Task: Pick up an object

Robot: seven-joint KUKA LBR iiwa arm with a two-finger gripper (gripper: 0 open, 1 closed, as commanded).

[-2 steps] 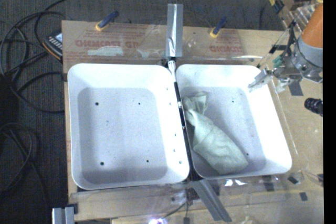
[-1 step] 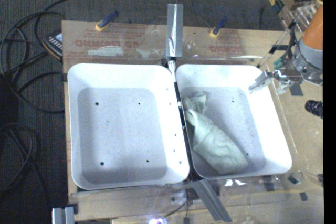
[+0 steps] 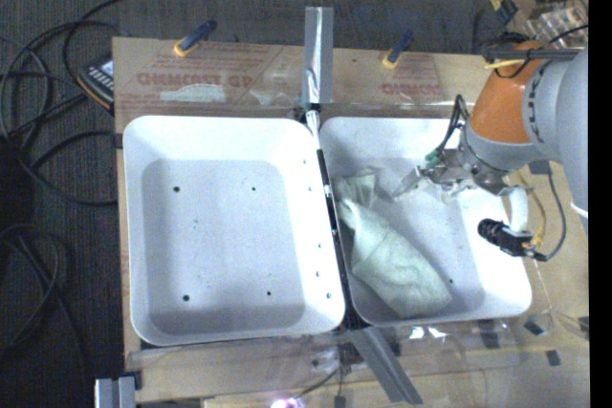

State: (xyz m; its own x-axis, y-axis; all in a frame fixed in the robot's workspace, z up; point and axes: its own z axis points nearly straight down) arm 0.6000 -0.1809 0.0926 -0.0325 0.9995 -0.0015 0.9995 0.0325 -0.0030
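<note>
A crumpled pale green cloth (image 3: pixel 387 248) lies in the right bin (image 3: pixel 497 301), along its left wall, running from the upper left down toward the front middle. My gripper (image 3: pixel 426 175) hangs over the back half of that bin, a little right of and above the cloth's upper end. The grey arm with its orange band (image 3: pixel 502 115) reaches in from the right behind it. Nothing shows in the gripper's grasp.
The left bin (image 3: pixel 143 205) shows a few small dark specks on its floor. A metal post (image 3: pixel 317 53) rises at the back between the bins. Two clamps (image 3: pixel 194 36) (image 3: pixel 397 48) hold the board behind. Cables lie on the floor at left.
</note>
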